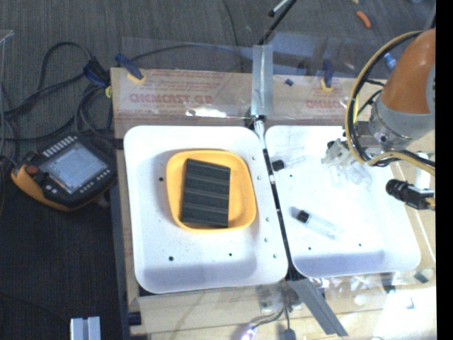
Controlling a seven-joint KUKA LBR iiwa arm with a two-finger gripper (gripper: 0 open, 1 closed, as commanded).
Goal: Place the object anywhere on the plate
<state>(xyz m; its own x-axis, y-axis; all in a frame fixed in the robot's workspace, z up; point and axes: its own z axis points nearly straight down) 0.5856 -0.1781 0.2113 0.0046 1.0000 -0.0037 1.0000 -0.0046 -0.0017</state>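
Camera view: dark ribbed block flat on yellow plate, left bin. Gripper above right bin, near clear vial; opening impossible to tell. Risk: nudging the vial, given closeness.

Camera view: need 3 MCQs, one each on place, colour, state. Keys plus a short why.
1. Where is the dark ribbed block?
A. on the yellow plate in the left bin
B. in the right bin
C. on the floor by the pendant

2. What colour is the plate?
A. white
B. yellow
C. blue

3. How does the small clear vial with a black cap lie?
A. standing upright
B. on its side on the right bin floor
C. on the plate

Answers:
1 A: the block sits within the plate's rim, in the left bin.
2 B: the yellow rim shows all around the block.
3 B: it lies flat, cap toward the divider, apart from the arm.
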